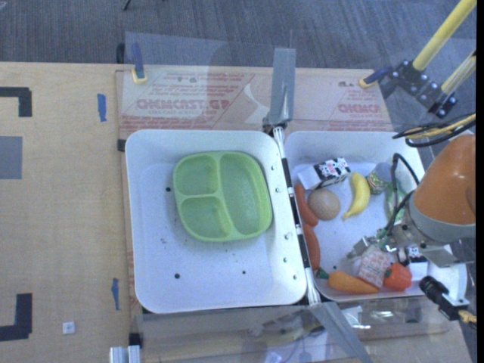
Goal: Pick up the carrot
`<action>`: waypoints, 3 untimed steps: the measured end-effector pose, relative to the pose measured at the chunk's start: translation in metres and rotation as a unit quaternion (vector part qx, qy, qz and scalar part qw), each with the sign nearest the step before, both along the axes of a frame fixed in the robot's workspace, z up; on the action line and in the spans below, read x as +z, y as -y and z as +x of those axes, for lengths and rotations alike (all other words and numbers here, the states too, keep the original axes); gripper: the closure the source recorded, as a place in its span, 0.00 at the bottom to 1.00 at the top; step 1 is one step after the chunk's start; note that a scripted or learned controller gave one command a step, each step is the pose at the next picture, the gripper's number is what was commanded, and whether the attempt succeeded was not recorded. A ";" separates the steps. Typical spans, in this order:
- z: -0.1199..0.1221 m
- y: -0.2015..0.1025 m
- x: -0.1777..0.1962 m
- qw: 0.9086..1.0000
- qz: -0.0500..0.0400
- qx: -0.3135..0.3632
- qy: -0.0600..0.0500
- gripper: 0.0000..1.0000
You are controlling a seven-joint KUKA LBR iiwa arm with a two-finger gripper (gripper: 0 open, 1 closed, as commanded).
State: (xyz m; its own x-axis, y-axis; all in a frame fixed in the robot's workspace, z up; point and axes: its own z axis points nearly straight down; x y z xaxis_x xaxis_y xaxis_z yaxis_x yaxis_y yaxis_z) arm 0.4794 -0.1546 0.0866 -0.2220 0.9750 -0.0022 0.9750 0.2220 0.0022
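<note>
One carrot (351, 282) lies at the near edge of the right bin (342, 148), one red item (397, 277) beside it. One gripper (384, 242) hangs just above the carrot; its spread cannot be told. One banana (358, 195) lies farther back.

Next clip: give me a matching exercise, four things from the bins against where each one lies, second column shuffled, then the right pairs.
Things:
1. green tray
2. carrot
3. banana
4. egg

Places:
A. near front edge of right bin
B. left bin
C. just left of the banana
D. right bin, between egg and the arm

Pairs: 1-B, 2-A, 3-D, 4-C
</note>
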 end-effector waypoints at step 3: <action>0.002 0.056 0.050 0.982 0.011 0.189 -0.003 0.00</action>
